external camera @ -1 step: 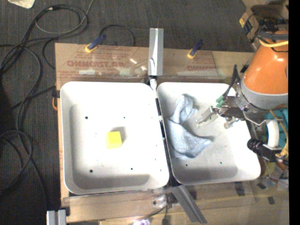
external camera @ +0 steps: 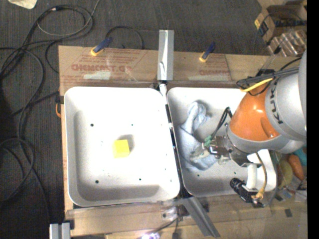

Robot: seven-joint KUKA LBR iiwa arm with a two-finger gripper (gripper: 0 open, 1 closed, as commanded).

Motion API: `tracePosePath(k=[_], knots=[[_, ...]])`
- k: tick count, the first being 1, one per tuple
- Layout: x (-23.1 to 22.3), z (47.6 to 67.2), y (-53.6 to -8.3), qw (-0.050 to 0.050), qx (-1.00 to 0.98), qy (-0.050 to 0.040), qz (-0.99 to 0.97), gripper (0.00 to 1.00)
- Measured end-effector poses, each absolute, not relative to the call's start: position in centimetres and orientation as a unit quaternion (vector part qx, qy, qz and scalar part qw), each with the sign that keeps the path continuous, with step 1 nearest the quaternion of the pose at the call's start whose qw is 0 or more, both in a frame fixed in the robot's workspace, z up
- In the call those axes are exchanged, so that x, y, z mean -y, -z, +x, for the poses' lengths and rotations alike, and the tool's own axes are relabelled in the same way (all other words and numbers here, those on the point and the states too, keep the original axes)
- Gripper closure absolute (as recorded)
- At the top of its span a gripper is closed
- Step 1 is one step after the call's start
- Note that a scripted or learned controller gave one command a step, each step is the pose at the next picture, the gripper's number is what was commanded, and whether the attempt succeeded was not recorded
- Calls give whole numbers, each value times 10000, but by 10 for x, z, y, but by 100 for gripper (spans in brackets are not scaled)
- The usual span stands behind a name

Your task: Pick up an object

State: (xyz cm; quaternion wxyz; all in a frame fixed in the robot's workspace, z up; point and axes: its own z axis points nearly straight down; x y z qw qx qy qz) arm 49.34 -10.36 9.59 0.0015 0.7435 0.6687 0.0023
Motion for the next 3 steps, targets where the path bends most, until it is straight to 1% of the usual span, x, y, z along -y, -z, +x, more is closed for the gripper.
tracePosePath(k=[1, 2, 3], knots=[[107, 577, -93, 71, -7193, -63, 6946, 0], [101, 606, -93, 75, -8054, -22, 5926, 0], [145, 619, -167, 4, -7368, 18, 6761, 0]])
